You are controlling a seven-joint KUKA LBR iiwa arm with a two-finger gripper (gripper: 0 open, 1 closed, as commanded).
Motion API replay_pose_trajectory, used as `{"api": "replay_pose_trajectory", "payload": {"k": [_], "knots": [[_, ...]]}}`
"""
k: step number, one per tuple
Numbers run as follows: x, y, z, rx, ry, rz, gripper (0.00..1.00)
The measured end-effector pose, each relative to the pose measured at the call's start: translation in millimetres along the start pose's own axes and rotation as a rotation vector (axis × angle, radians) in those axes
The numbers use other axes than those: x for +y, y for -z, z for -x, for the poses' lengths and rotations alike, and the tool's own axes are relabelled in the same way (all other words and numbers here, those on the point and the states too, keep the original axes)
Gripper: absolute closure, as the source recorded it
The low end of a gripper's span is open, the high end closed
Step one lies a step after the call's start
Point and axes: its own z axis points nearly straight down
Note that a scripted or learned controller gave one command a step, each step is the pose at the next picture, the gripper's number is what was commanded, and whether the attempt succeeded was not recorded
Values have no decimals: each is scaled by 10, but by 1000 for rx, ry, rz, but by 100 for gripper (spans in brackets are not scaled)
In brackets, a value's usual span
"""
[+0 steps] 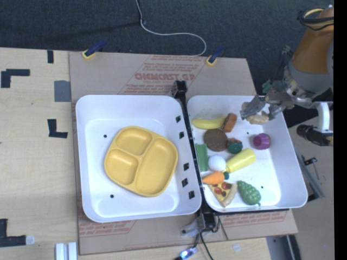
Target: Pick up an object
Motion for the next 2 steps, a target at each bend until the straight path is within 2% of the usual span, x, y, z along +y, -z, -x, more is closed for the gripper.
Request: {"api": "replay_pose_trajectory", "payload": {"k": [2], "knots": [[-469, 89, -957, 1, 2, -2, 100]]}}
